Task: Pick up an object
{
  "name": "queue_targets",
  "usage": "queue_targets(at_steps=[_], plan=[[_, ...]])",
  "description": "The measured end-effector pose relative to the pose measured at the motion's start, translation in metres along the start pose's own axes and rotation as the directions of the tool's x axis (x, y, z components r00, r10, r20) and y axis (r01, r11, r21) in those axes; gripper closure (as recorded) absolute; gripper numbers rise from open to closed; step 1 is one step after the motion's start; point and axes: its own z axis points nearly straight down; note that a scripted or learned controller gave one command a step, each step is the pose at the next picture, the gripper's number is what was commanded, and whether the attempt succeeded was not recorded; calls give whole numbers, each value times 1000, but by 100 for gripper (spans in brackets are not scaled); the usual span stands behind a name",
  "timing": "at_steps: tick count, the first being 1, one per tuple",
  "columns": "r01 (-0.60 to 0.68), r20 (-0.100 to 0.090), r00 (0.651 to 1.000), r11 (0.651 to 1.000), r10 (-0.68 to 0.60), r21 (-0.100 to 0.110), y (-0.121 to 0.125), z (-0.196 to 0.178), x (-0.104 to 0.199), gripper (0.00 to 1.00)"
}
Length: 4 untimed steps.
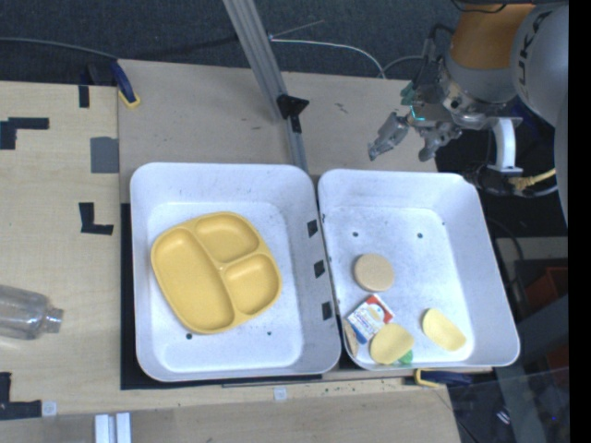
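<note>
Two fingers on the gripper (413,146) stand spread apart w/ nothing between them; it hangs above the bench just past the far rim of the right bin (480,247), near that bin's far-left corner, w/ the orange-banded arm (508,26) coming in from the upper right. So the step in hand looks like the approach: no pick begun yet. Nearest candidate is the round tan disc (374,272), lying flat and alone in mid-bin, apart from the rest, prob. the easiest target since the fingers can straddle it w/o bumping neighbours. To do it well: carry the gripper in over the rim, centre above the disc, come straight down w/ the jaws wide, close only once the tips flank its edge; it's low and flat, so the tips likely need to reach almost to the bin floor. The other things crowd the near edge: a small red-and-white packet (368,320) touching a yellow lump (391,344), w/ something green peeking out under it, and a second yellow piece (444,329) near the near-right corner. Those are riskier, being close to the wall and each other. The left bin (148,247) holds a yellow divided tray (214,271), too broad for these fingers, I'd judge. A clear bottle (28,314) lies on the bench far left, well out of the way.
</note>
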Motion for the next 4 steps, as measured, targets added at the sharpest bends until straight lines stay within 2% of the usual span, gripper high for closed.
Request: queue_targets(at_steps=[1, 2, 3, 4], plan=[[-4, 4, 1000, 1000, 4, 8, 18, 80, -32, 0], [-4, 4, 1000, 1000, 4, 7, 18, 147, -67, 0], [-5, -19, 1000, 999, 6, 34, 16, 187, -115, 0], [-2, 2, 1000, 1000, 2, -6, 5, 128, -119, 0]])
